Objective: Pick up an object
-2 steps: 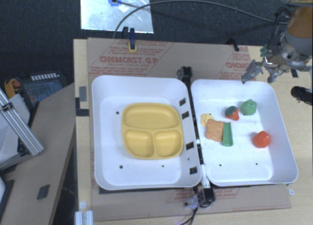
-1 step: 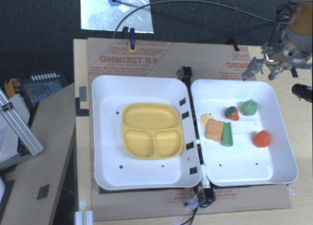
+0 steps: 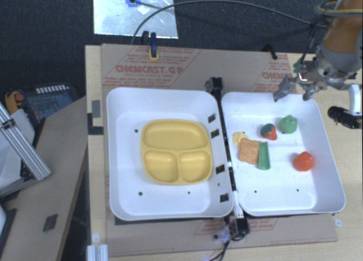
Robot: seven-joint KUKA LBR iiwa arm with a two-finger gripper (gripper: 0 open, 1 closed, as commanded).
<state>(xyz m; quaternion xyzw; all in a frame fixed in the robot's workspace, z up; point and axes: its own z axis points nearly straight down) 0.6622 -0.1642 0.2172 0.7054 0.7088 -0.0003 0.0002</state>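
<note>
A grey robot arm [image 3: 340, 38] reaches in from the right. Its hand [image 3: 296, 91] hovers over the far edge of the right white bin [image 3: 283, 197], fingers spread apart and holding nothing. In this bin lie small toy foods: a green round piece [image 3: 288, 124], a red-and-green piece [image 3: 269, 131], an orange-red ball [image 3: 303, 161], a small yellow piece [image 3: 239, 138], an orange block [image 3: 248, 151], and touching it a green stick [image 3: 264, 155], its long axis running near to far. The left bin [image 3: 127, 197] holds a yellow three-compartment tray [image 3: 176, 151].
</note>
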